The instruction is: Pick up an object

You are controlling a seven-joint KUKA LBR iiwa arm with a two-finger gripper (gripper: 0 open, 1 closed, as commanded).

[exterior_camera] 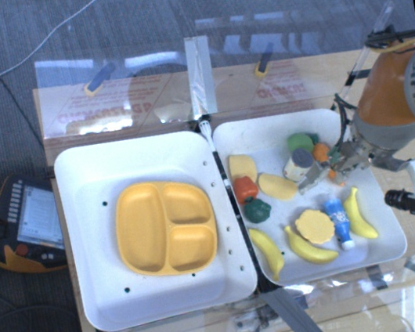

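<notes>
As arm slants in, gripper point(321, 170) over right bin point(381, 250)

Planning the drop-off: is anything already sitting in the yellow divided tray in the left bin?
No. The yellow divided tray shows three bare compartments; the toy food all lies in the right bin.

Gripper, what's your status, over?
Gripper low in right bin, among the toy food. Nothing visibly held. Blue bottle, bananas close by.

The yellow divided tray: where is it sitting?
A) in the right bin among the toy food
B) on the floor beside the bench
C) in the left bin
C: the yellow divided tray lies flat in the left bin, apart from the toy food beside it.
</notes>
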